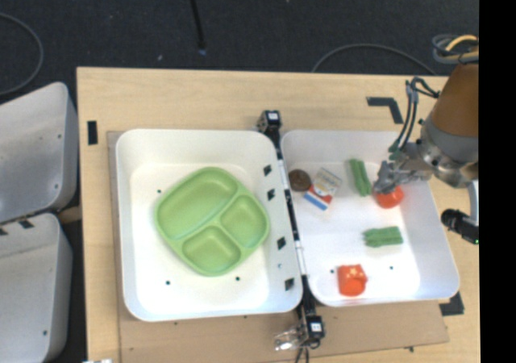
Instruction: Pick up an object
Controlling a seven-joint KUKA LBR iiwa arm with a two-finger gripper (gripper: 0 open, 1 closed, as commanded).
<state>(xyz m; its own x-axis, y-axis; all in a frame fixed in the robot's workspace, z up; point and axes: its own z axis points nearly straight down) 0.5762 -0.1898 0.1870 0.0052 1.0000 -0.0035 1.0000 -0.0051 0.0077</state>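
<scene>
My gripper [389, 185] reaches in from the right and is low over the right bin [427, 273], right at a small red round object [389, 197]. The red object shows just below the fingertips and partly under them; I cannot see whether it is between them. Left of it lies a slim green piece [359, 177]. A chunky green object [382, 236] lies below, and an orange-red block [351, 279] sits near the bin's front. A brown round item [299, 181] and a small white packet with red and blue marks [322, 189] lie at the bin's left.
The left bin [137, 273] holds a green divided plate [211, 219]. A ridge with black clips [286, 216] separates the two bins. Cables and a black bracket [385, 106] lie on the bench behind the right bin.
</scene>
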